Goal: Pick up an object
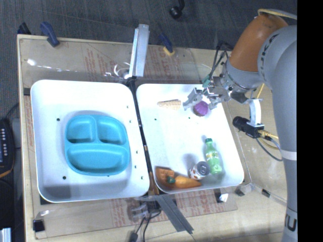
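- We see the tool (203, 99) at about one o'clock in the right bin (166, 135), its metal fingers spread either side of a small purple object (201, 109); whether they pinch it or merely flank it we cannot tell.
- The purple object sits in that bin just below the tool, touching or nearly so; a pale stick-like piece (169, 104) lies beside it at nine o'clock.
- At six o'clock in the same bin crowd a green bottle (212, 156), a small can (199, 171) and a carrot (177, 180); the left bin (45, 135) carries a blue divided tray (97, 144).
- We judge the risk to be a glancing grip; the purple object looks small and rounded, so it may squirt out sideways as the fingers shut.
- The bin wall is near; a low approach could scrape it.
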`<state>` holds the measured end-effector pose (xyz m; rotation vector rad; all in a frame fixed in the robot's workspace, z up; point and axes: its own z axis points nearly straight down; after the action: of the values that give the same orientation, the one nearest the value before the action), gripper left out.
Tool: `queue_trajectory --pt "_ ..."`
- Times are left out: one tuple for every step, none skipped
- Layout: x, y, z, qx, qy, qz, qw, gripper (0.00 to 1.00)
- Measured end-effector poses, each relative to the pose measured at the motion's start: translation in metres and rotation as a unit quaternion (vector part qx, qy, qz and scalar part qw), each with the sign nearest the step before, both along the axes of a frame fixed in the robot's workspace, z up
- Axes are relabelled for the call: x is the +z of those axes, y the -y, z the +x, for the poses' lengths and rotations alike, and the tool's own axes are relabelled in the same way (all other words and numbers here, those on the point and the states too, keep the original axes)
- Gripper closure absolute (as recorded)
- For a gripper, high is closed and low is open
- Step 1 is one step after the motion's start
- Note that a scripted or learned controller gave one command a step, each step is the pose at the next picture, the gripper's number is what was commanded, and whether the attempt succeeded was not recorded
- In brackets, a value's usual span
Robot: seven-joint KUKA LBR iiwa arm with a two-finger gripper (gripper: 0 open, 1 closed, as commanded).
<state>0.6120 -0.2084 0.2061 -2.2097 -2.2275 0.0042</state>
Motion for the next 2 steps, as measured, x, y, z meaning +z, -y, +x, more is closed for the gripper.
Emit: queue_trajectory --pt "-0.108 0.001 -0.056 0.000 0.000 -0.0002 1.0000 0.00" --pt "-0.114 0.001 0.000 0.000 0.002 0.0000 1.0000 0.00"
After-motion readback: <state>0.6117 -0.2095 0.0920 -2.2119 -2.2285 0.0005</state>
